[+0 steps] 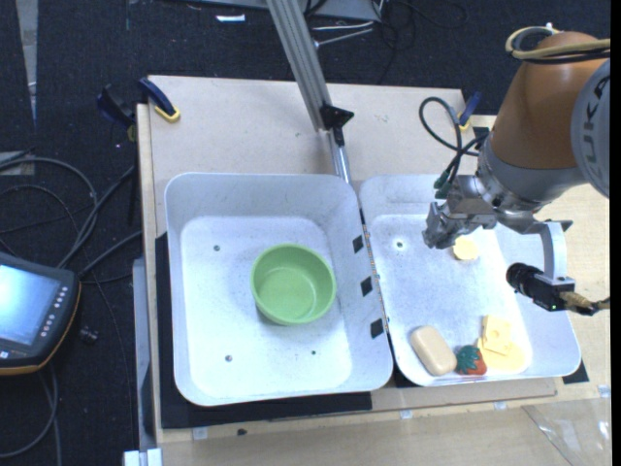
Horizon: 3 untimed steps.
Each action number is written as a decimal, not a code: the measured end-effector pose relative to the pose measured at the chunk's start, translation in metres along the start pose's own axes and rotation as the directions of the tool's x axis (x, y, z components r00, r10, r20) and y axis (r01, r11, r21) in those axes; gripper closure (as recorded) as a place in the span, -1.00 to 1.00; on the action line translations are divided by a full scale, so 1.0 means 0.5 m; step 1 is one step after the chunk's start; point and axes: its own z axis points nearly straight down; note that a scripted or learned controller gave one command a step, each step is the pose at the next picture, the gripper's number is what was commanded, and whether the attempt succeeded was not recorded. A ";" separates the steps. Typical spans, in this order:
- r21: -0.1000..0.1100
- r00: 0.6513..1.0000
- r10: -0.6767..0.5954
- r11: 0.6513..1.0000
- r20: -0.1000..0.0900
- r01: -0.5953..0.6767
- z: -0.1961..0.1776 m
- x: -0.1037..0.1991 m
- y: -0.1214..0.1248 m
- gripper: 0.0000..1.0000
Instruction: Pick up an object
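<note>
Bins sit side by side on the bench [252, 134], so things can go from one to the other. The left bin [194, 260] has a green bowl [293, 284] in it. The right bin [408, 212] has a tan lump [433, 349], a yellow piece [502, 341], a small red and green thing [471, 359] and a pale yellow bit [467, 249]. The gripper [441, 233] hangs low, just beside that pale bit, probably to grab it. I cannot tell how the gripper is set.

A grey metal pole [306, 61] slants in from twelve o'clock. At nine o'clock a lit handheld screen [29, 309] lies on dark carpet [68, 66], cables [58, 183] trailing beside it.
</note>
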 end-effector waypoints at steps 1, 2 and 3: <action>0.001 1.000 -0.001 1.000 0.000 0.001 0.033 0.105 0.015 1.00; 0.001 1.000 0.000 1.000 0.000 0.000 0.059 0.203 0.039 1.00; -0.001 1.000 -0.001 1.000 0.000 0.001 0.039 0.306 0.049 1.00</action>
